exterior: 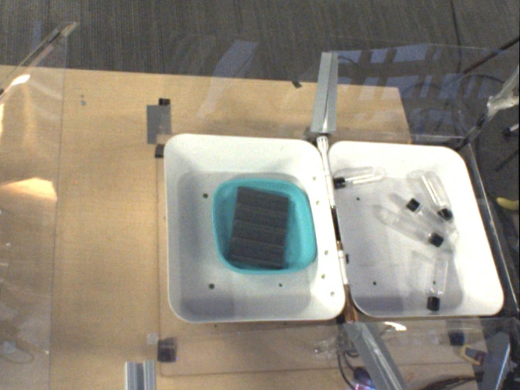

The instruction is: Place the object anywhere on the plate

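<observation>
ok so looking at this one, the job honestly looks pretty much done already: the dark grey ribbed block (260, 227), which I'm assuming is the object, is lying flat right on the teal plate (303, 238), more or less dead centre, with teal rim showing all the way round it, a bit wider on the plate's right side than its left. The block is turned very slightly off square from the plate but nothing hangs over the edge. The plate itself sits in the left bin (185, 250), white floor visible on every side of the plate. Off to the right of the plate, past the divider, the right bin (390, 279) has a scatter of clear tubes with black caps (428, 191), all well apart from the plate, so I doubt they matter here. Nothing is touching the block or hanging over the plate, so it looks like it's been let go and is resting on its own. As for the gripper, I can't tell how far open it is or whether it's got anything. My read on what's left: basically nothing, maybe just confirming the block sits stable, and it looks flat enough that I'd call this a success
</observation>
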Action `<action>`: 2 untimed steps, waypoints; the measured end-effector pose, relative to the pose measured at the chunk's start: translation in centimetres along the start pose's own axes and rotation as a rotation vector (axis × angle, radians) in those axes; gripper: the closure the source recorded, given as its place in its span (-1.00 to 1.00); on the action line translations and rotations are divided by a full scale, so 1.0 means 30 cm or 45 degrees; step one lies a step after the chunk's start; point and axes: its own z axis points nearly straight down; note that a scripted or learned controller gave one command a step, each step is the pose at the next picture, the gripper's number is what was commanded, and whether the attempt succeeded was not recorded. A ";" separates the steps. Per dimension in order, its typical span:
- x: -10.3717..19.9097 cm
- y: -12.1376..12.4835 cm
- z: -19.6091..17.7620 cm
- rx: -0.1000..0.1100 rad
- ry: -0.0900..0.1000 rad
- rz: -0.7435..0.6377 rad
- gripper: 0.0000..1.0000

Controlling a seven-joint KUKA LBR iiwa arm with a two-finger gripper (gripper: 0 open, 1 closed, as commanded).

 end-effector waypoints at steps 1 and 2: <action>-0.005 -0.014 0.003 0.003 0.000 0.159 -1.00; -0.041 -0.093 0.002 0.005 0.000 0.293 -1.00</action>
